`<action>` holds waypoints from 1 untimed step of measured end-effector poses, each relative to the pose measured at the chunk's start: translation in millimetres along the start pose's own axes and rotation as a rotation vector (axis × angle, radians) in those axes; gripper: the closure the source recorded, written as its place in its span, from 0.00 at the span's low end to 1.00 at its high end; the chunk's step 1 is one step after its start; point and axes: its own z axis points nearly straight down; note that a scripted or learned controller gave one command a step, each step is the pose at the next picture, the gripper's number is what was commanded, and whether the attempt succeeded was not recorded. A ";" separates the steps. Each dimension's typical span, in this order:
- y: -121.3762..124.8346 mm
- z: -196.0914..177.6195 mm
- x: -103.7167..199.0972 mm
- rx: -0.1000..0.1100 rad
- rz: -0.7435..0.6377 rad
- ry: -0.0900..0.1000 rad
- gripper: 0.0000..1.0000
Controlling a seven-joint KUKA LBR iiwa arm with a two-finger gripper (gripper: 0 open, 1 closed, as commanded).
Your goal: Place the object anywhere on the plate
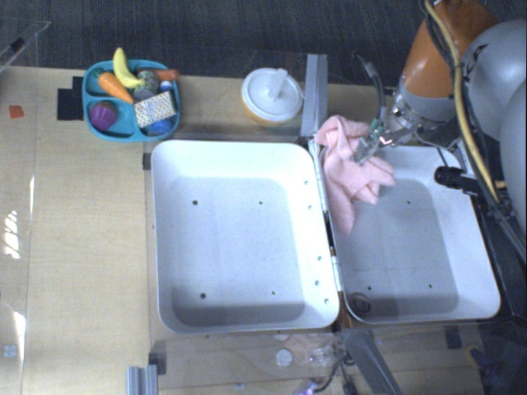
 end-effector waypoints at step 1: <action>2.4 -40.5 0.7 -0.001 -0.008 0.000 1.00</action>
